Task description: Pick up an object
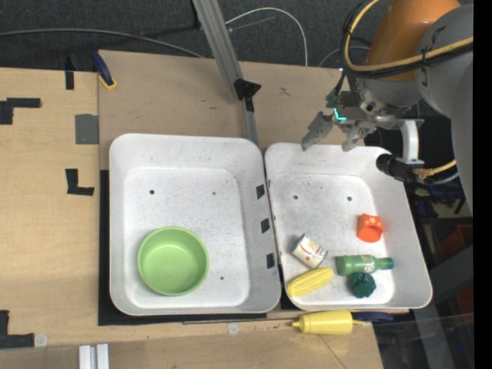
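Note:
My gripper (333,137) hangs over the far rim of the right bin (323,194), open, with nothing between its two grey fingers. Several small objects lie at the near end of that bin, well away from the gripper: an orange piece (370,227), a white can on its side (309,250), a green bottle on its side (364,264), a dark green lump (360,284) and a yellow corn cob (310,282).
The left bin (184,167) holds a light green bowl (173,260) at its near left. A yellow bottle (326,323) lies on the bench just outside the right bin's near rim. A grey pole (223,48) slants up from behind the bins.

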